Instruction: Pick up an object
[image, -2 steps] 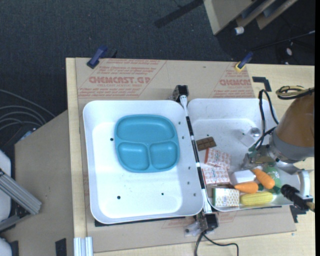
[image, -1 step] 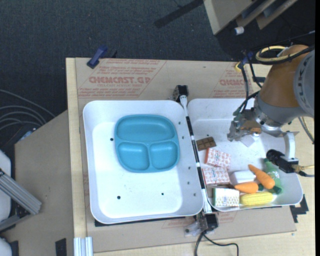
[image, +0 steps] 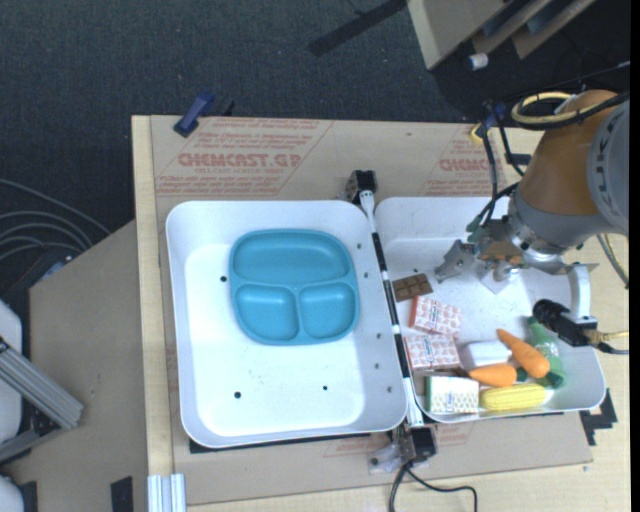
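The approach step is judged underway; the gripper hangs, jaws wide and empty, over the right bin — a descent toward the packets at 7 o'clock is called for.

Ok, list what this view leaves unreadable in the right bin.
- Gripper: open or shut cannot be told; the arm's wrist covers much of it.
- Red-patterned packets: print too small to read.
- Green item: mostly hidden behind the carrots.
- Right bin: far corner hidden under the arm.
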